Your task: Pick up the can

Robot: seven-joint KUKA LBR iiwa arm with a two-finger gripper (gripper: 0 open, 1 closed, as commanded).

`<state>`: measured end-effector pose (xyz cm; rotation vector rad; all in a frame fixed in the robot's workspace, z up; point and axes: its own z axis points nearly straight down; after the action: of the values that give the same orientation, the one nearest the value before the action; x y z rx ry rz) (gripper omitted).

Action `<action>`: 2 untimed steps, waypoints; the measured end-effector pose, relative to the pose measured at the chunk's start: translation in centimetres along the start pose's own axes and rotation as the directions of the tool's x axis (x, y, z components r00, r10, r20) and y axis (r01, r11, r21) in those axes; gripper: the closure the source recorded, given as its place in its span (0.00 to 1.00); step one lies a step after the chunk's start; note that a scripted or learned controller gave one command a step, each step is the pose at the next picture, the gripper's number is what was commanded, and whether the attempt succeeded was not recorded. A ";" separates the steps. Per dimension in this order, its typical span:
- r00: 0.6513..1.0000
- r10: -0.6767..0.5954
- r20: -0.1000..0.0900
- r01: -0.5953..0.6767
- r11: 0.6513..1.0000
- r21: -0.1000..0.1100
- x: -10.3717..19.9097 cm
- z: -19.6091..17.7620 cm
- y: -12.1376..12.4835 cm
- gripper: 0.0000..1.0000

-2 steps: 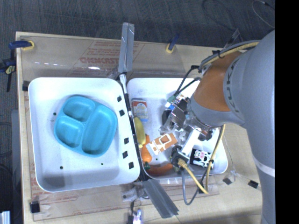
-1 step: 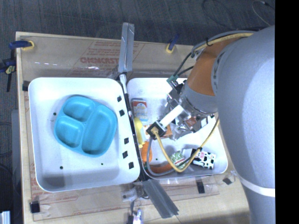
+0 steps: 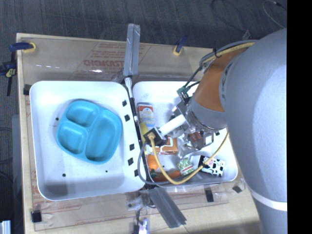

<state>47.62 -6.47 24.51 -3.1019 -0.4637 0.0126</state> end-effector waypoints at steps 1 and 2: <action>1.000 -0.009 0.005 0.009 1.000 0.005 0.1 -0.9 -0.1 1.00; 0.999 0.034 -0.003 -0.034 0.999 -0.001 0.4 -0.1 -1.0 1.00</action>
<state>47.67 -5.38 24.59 -3.1101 -0.4115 0.0083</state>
